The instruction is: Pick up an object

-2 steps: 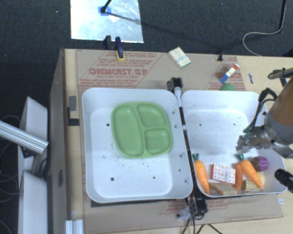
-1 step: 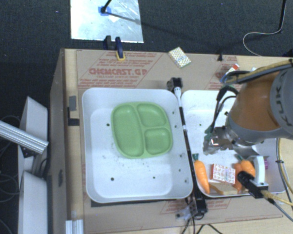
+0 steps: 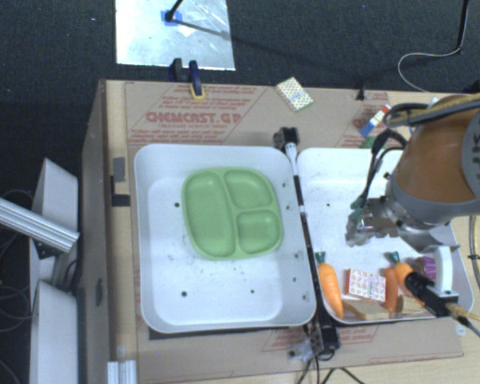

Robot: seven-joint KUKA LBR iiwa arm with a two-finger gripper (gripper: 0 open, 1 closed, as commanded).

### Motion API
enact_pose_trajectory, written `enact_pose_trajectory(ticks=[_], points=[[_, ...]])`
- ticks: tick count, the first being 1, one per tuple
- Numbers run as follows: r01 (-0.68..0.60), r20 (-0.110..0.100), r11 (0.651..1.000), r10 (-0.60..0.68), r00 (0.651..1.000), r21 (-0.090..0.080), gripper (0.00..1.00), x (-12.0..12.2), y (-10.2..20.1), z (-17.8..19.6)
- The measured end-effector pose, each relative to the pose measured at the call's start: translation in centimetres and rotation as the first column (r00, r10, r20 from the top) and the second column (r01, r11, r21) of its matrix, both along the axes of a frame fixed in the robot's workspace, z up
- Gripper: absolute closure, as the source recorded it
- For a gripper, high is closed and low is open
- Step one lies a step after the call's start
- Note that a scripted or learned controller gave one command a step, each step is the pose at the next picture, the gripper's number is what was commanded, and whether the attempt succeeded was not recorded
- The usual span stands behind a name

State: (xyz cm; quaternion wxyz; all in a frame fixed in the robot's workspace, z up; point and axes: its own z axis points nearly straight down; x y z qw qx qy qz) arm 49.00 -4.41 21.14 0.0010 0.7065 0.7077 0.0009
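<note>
The right bin (image 3: pixel 336 184) holds several small things along its near edge: an orange carrot (image 3: pixel 329 285), a red-and-white patterned block (image 3: pixel 365 284), a second orange carrot (image 3: pixel 394 282) with a green top, and a purple piece (image 3: pixel 429 267) farther right. My gripper (image 3: pixel 360 229) hangs over the middle of the right bin, above and behind these things. Nothing shows between its fingers. The arm's grey and orange body covers the bin's right side.
The left bin (image 3: pixel 156 238) holds a green divided plate (image 3: pixel 231 212). A black divider bar (image 3: pixel 300 206) runs between the bins. Cables loop near the arm at the right. A small patterned block (image 3: pixel 294 94) lies on the board behind the bins.
</note>
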Motion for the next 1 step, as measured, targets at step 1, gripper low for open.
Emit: enact_pose_trajectory(ticks=[1], points=[[-0.003, -0.001, 1.0, 0.003, 1.0, 0.001, 1.0, -0.27, 4.54, 1.47]])
